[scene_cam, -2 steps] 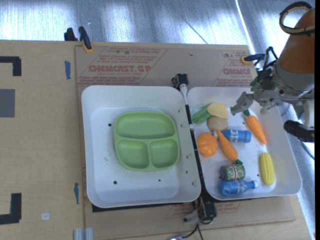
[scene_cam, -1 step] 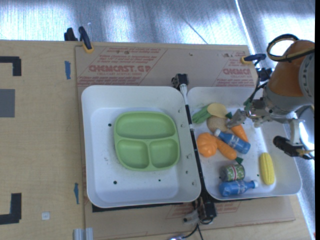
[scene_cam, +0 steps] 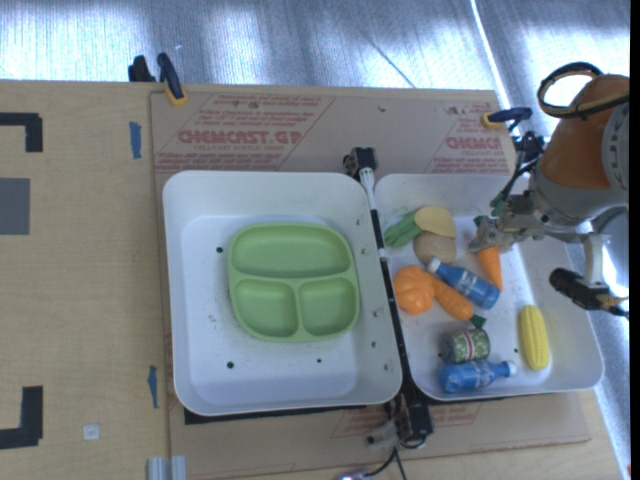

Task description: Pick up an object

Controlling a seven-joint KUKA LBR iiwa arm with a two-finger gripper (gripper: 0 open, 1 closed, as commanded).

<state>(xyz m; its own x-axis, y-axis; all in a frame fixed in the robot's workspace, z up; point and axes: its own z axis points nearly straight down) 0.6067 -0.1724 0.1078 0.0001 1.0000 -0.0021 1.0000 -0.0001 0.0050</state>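
Right bin [scene_cam: 580,368]: jaws [scene_cam: 487,236] low by carrot [scene_cam: 490,265], opening unclear.

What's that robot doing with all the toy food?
A grey and orange robot arm is reaching into the right bin, which holds toy food and small bottles. Its tool sits low over the top of the pile, right by a small carrot and a potato. Whether it has grabbed anything is hard to tell. The left bin holds a green divided plate.
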